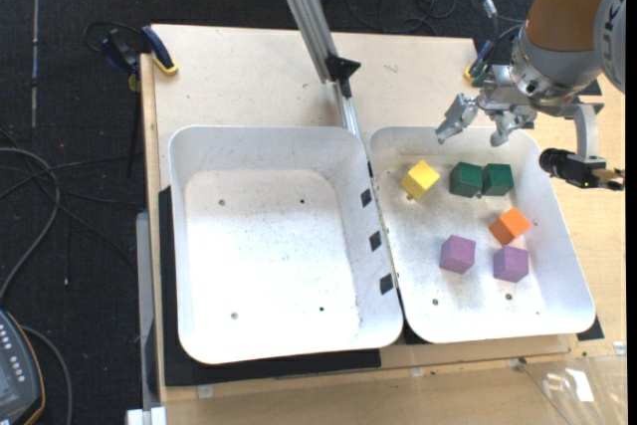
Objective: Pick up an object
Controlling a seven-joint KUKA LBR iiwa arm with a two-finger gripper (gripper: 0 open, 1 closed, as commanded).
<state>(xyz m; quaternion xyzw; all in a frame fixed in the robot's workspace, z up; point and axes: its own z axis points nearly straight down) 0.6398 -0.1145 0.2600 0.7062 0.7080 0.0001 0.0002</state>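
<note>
Two shallow white bins (189,164) lie side by side. In the right one we see six small cubes: yellow (421,178), two green (466,179), orange (510,225), two purple (458,254). The gripper (479,126) hangs over its far edge, jaws apart, holding nothing.

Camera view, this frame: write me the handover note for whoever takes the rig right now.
Gripper: open, holding nothing, hovering over the far edge of the right bin.
Things: all six blocks lie in the right bin. Yellow block nearest the divider; two green blocks touching side by side; orange block; two purple blocks nearer the front.
Done: nothing picked yet.
Left: descend on a block, close, lift. The yellow and green blocks look closest to the gripper.
</note>
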